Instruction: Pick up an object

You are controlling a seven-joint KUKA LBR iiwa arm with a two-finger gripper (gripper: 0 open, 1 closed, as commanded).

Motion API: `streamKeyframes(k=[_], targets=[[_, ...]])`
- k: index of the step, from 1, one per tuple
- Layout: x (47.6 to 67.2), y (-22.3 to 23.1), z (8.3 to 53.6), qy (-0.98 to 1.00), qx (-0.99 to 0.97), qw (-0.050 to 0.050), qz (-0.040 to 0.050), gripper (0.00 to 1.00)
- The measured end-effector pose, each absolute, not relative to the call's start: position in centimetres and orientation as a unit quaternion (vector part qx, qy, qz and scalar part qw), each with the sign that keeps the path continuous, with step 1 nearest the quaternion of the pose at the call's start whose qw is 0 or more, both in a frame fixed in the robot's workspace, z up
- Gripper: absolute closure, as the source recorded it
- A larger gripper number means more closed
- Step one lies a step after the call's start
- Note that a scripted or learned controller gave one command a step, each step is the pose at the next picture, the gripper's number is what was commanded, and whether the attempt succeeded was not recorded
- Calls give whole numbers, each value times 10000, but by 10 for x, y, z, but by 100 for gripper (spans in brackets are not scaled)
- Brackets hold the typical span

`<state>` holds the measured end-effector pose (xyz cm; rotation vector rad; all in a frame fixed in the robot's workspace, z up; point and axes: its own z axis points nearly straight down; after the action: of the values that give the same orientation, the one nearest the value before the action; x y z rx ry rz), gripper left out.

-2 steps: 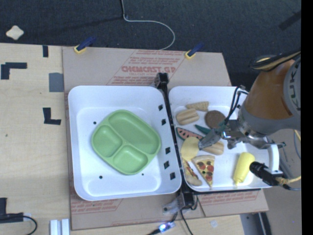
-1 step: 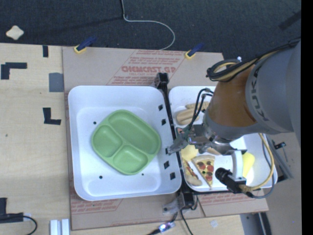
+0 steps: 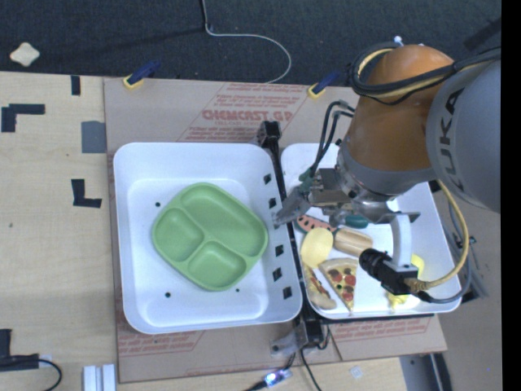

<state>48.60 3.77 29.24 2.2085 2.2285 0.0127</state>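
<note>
Several toy foods lie in the right bin (image 3: pixel 370 311): a pale yellow rounded piece (image 3: pixel 317 245), a pizza slice (image 3: pixel 343 280), a tan roll (image 3: pixel 353 240), a striped flat piece (image 3: pixel 317 288), a teal piece (image 3: pixel 356 219) and a bright yellow piece (image 3: pixel 413 267). My gripper (image 3: pixel 295 204) hangs low over that bin's left side, near the wall between the bins and just above a reddish piece (image 3: pixel 308 222). The arm's orange wrist hides the back of the bin. I see nothing clearly held.
A green divided plate (image 3: pixel 210 235) lies in the left bin (image 3: pixel 130 163). A black cable plug (image 3: pixel 383 270) on the arm hangs over the food. Cardboard sits under both bins, and a cable trails behind.
</note>
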Motion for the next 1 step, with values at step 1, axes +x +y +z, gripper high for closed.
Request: streamKeyframes(k=[1], targets=[[484,53,544,7085,7056,51,69,0]])
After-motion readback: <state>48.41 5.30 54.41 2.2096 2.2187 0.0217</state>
